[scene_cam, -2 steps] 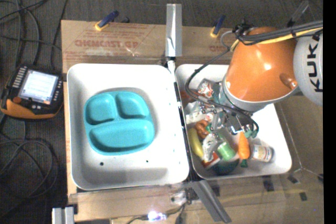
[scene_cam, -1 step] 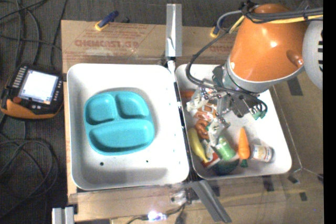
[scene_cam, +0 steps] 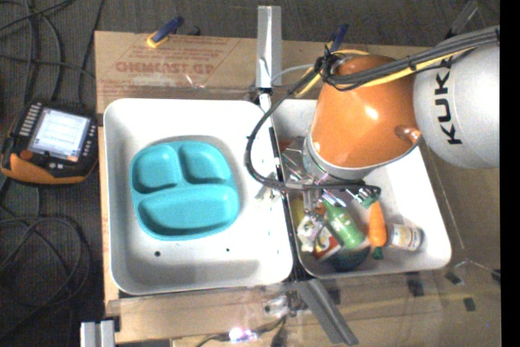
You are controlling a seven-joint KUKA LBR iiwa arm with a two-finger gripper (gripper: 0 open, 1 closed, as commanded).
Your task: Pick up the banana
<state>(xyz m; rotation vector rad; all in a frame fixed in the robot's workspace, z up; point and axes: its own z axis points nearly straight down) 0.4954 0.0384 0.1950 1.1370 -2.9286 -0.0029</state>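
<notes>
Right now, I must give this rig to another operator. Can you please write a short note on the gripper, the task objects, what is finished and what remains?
Gripper: low in the right bin, over the pile of objects; the arm's orange band hides most of it, so open or shut cannot be judged.
Banana: I cannot pick it out in the pile. A green object, a carrot and a small jar are recognisable there.
Left bin: holds a turquoise divided tray.
Done: nothing confirmed; no object is seen between the fingers.
Left: locate the banana, grasp it, lift it.
</notes>
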